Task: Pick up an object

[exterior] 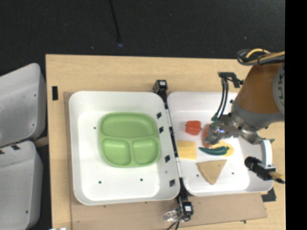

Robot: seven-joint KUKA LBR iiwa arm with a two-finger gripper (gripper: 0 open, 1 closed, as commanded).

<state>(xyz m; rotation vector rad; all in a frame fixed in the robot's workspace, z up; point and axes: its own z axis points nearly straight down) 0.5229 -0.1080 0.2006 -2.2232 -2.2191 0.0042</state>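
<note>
In the right bin (192,104) lie a small red piece (193,127), a yellow cheese-like square (187,150), a tan wedge (212,170) and a green pepper-like piece (214,150) lying on a yellow item. My gripper (211,134) hangs low over the bin's middle, just right of the red piece and above the green piece. A reddish-brown thing sits right at the fingertips. Whether it is held between them is unclear.
The left bin (86,176) holds a green divided plate (128,139). The arm's grey and orange body (259,99) covers the right bin's far right side. Clips and cables run along the divider between the bins (169,138).
</note>
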